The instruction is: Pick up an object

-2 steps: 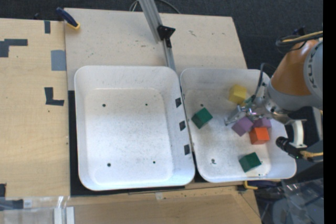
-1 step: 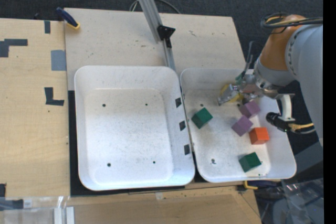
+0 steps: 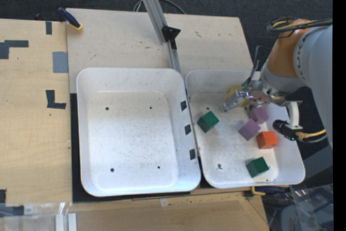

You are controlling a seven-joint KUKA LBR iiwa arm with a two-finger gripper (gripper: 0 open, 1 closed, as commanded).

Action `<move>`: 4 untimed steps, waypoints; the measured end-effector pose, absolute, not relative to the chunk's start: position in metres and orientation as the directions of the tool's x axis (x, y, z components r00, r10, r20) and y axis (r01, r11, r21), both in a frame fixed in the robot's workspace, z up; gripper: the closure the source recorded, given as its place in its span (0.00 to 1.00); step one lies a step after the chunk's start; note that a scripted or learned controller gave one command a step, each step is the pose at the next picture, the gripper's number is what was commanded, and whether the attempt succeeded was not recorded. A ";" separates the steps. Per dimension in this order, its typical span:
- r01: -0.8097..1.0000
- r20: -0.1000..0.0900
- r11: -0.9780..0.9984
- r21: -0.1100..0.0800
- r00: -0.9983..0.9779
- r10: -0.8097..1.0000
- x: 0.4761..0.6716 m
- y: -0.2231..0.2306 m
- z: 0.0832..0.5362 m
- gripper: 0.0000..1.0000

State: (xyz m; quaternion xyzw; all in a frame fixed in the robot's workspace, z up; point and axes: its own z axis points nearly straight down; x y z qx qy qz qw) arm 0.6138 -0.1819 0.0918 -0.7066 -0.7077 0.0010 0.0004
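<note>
Two white bins sit side by side; the right bin (image 3: 208, 170) holds the blocks at lower right. Over its upper part hangs the gripper (image 3: 238, 99), grip state unreadable. Nearest, a purple block (image 3: 259, 114): descend squarely, straddling it.

The grey arm (image 3: 316, 57) enters from three o'clock, its orange band (image 3: 281, 57) sitting just above the wrist. The wrist angles down toward nine o'clock, ending in the gripper (image 3: 236, 99). Its metal fingers (image 3: 231, 104) look slightly parted, though the view is too small to be certain.
</note>
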 end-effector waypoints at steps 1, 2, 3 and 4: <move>1.000 0.002 0.007 -0.003 -0.007 1.000 0.607 -0.116 0.092 0.00; 1.000 -0.004 -0.002 0.005 0.002 1.000 0.575 -0.160 0.176 0.00; 1.000 0.001 0.003 -0.007 -0.003 1.000 0.596 -0.152 0.089 0.00; 1.000 0.005 0.001 -0.003 -0.001 1.000 0.574 -0.186 0.092 0.00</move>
